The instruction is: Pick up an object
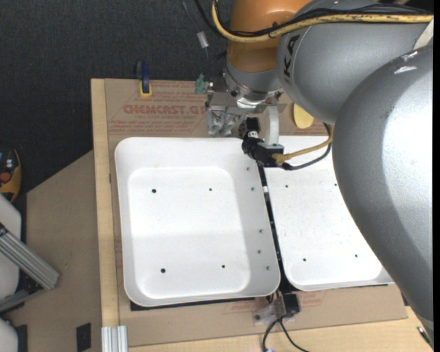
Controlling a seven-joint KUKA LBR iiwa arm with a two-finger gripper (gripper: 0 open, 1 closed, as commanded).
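Gripper (pixel 237 124) sits at the far edge of the left bin (pixel 130 206), right bin (pixel 323 275) beside it. Finger state: can't tell. No object to pick is visible near it.

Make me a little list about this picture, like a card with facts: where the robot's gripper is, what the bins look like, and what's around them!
arm: grey with an orange band, reaching in from the right
gripper: at the far edge of the bins, near where they meet
left bin: white, shallow, with small dark dots
right bin: white, partly covered by the arm
bench: brown board with red lettering
clamp: blue and yellow, on the board's far edge
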